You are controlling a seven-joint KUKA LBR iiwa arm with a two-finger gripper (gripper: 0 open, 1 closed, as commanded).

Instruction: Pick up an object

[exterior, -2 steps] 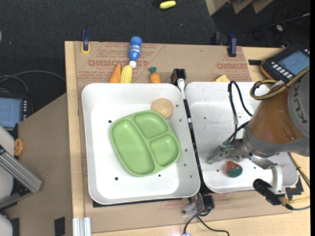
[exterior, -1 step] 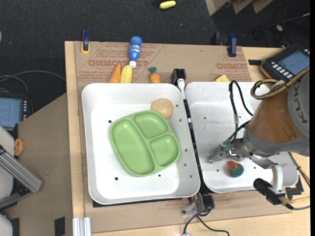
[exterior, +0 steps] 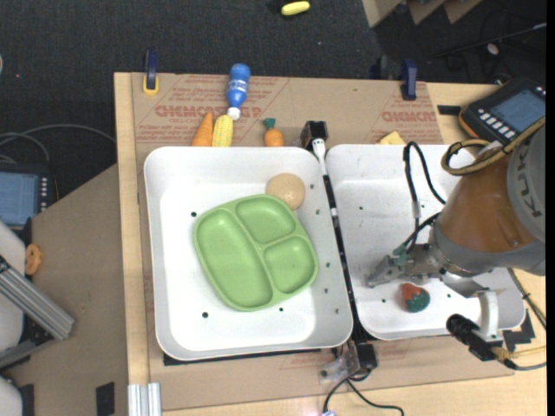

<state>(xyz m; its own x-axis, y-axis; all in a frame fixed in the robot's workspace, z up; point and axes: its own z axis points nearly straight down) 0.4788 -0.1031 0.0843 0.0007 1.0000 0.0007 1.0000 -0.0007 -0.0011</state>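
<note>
End effector [exterior: 388,273] low in my right bin [exterior: 381,176]; can't tell whether it's apart or together. Red-green toy [exterior: 414,297] lies on the bin floor just beside it, ungrasped. I judge the pick not yet done.

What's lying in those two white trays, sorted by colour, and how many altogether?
Green: 1, the divided plate in the left tray
Tan: 1, the round ball at the plate's upper edge
Red and green: 1, the small toy in the right tray, beside the pincer
Total: 3
</note>
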